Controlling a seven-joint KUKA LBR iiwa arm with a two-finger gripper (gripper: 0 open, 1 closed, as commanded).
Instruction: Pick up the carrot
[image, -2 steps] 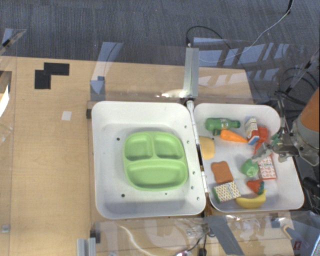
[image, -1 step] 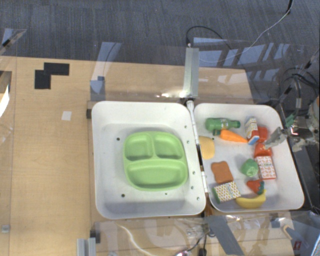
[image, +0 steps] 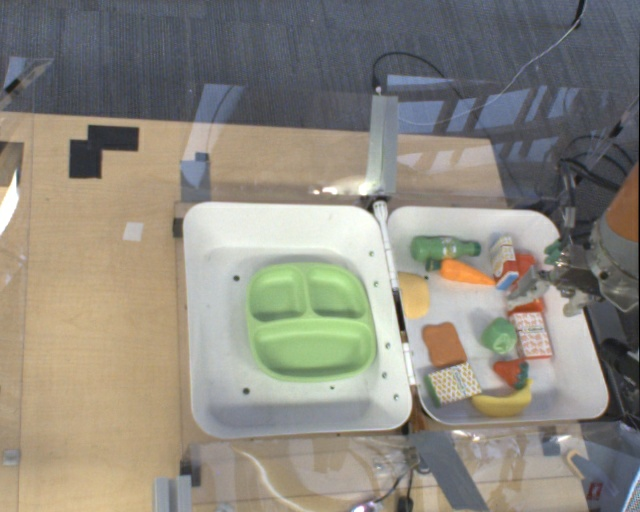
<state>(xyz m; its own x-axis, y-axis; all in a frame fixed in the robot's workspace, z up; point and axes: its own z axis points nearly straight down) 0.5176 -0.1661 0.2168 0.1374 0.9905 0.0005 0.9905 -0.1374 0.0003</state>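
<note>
Grey carpet runs behind a pale wooden bench (image: 90, 330) on which we see two white bins side by side. Our left bin (image: 210, 300) holds a green divided plate (image: 310, 322). In the right bin (image: 590, 385) the cartons carry print too small for us to read. From three o'clock the grey arm reaches in over the bin's right rim, its gripper (image: 535, 283) low among the toys; we cannot tell how the jaws stand. At about twelve o'clock in this bin lies the carrot (image: 467, 272), long axis nearly level, thick end towards nine o'clock, tip towards three, just below a green bottle (image: 443, 247) and beside a small red-and-white carton (image: 505, 258). A banana (image: 502, 402) lies near six o'clock.
</note>
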